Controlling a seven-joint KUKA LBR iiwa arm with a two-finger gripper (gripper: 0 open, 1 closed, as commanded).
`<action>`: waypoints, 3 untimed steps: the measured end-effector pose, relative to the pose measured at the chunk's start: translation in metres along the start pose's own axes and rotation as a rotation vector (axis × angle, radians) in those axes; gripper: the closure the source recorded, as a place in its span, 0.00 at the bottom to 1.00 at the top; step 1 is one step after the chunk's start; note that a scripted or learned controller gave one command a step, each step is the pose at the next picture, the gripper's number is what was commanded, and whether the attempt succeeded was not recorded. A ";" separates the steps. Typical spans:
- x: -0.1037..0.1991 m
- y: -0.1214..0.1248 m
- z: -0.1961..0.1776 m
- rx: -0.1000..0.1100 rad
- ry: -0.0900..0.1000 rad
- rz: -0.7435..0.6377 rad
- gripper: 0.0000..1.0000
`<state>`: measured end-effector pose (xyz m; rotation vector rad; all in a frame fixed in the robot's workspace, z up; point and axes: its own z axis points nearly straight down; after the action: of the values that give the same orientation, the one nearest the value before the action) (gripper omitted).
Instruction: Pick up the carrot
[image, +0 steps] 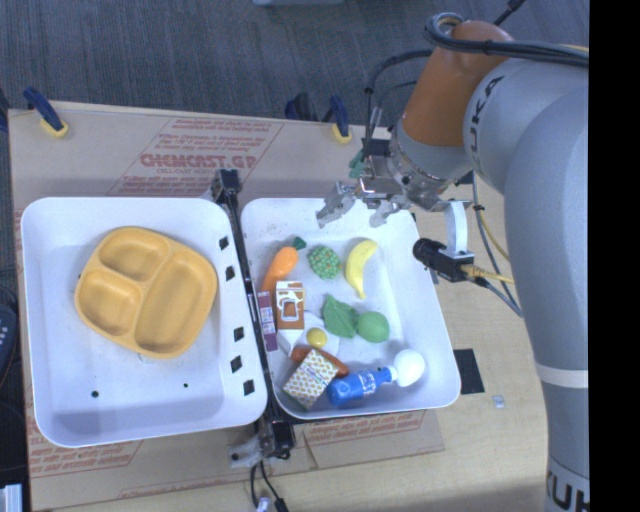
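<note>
The carrot (281, 263), orange with a green top, lies at a slant in the upper left of the right bin (430, 330), close to the divider. My gripper (358, 207) hangs above the bin's far edge, up and to the right of the carrot and apart from it. Its two fingers (334, 208) are spread and nothing sits between them.
Near the carrot lie a green bumpy fruit (323, 262), a banana (359, 265), an orange-and-white carton (290, 305), green leafy pieces (355, 320), a patterned box (311, 378) and a blue bottle (368, 383). The left bin (50, 400) holds a yellow divided plate (146, 290).
</note>
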<state>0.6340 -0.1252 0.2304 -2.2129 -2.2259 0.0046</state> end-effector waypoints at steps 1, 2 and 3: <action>0.024 -0.014 0.124 -0.014 0.003 0.124 0.00; 0.025 -0.015 0.113 -0.007 0.005 0.119 1.00; 0.099 -0.035 0.039 0.000 0.001 0.402 1.00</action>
<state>0.5977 -0.0262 0.1916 -2.6128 -1.7388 0.0045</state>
